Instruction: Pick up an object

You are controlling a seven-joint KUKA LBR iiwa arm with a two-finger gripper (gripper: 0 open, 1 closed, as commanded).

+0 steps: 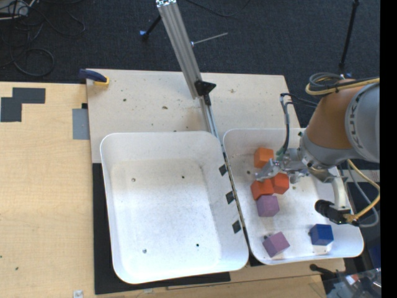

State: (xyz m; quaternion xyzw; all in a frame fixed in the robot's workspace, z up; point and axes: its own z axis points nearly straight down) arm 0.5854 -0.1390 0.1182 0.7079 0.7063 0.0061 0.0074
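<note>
The right bin (298, 253) holds several blocks. An orange block (263, 156) lies near its far left. Two more orange blocks (270, 186) sit side by side in the middle, with a purple block (268, 205) just in front of them. Another purple block (275, 243) and a blue block (321, 233) lie near the front rim. My gripper (282, 169) hangs low over the middle of the bin, between the far orange block and the orange pair, right above the pair. The wrist hides its tip.
The left bin (124, 166) stands beside the right one, with black clips along the shared rim. A slanted aluminium post (183, 42) rises behind the bins. Cables loop around the arm at the right. A small blue-and-yellow tool (94, 76) lies at the bench's far left corner.
</note>
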